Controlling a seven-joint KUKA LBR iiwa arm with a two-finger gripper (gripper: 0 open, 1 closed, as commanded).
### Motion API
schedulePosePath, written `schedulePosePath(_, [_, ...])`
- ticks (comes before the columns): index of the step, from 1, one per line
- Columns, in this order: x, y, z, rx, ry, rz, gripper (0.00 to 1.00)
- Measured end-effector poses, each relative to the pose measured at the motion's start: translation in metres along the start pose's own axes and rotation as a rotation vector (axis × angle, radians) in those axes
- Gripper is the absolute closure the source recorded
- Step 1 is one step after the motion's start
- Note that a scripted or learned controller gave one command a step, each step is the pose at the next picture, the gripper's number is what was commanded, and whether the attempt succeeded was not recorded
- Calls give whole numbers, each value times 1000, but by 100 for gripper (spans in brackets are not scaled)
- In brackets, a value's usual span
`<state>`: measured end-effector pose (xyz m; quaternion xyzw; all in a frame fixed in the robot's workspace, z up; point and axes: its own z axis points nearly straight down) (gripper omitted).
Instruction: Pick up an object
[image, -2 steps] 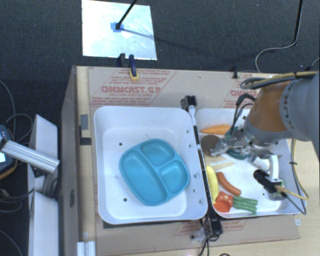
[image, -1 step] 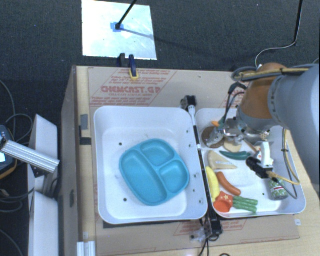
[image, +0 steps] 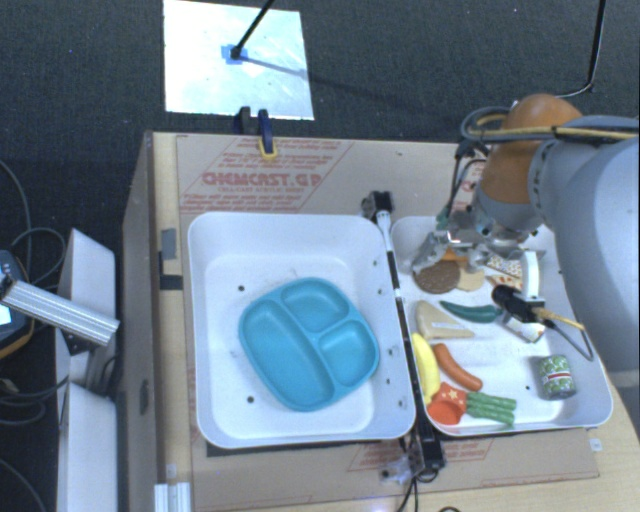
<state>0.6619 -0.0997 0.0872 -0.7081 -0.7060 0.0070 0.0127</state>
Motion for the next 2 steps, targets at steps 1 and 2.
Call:
schedulePosePath(1, [9,1,3,5,-9,2,0])
schedulePosePath(2, [8,0,-6,8,-10,1,100])
